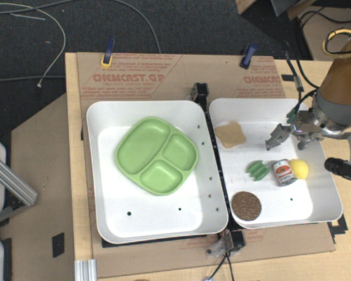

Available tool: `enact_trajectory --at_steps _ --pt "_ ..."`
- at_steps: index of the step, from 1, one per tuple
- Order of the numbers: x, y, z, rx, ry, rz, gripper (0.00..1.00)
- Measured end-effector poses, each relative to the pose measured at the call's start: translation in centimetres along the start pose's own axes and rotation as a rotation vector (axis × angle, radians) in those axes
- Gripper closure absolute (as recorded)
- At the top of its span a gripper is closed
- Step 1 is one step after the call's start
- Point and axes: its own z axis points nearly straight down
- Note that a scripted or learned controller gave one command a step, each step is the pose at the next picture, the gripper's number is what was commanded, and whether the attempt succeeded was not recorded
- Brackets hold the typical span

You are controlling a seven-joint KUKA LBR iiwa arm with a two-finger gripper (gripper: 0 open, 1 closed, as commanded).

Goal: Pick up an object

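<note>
The tool (288, 136) hangs over the right bin (316, 212) with its fingers spread apart, clamped on nothing — below it lie a small can (284, 172) touching a yellow lemon (300, 169), a green pepper (257, 170), a brown cookie (245, 205) and a tan bread slice (230, 134). The left bin (105, 215) holds a green divided plate (157, 155).

The arm (339, 92) reaches in from the right, its orange band above a grey wrist. The claw (289, 138) points left and down, its two dark fingers (276, 138) spread apart with nothing between them.
</note>
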Motion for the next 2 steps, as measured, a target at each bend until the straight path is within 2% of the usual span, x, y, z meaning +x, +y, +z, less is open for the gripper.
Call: enact_trajectory --at_steps 1,2 --pt "0.0 0.3 -0.8 -0.014 -0.003 -0.003 0.0" --pt "0.0 -0.5 3.9 -0.008 -0.001 -0.003 0.0"
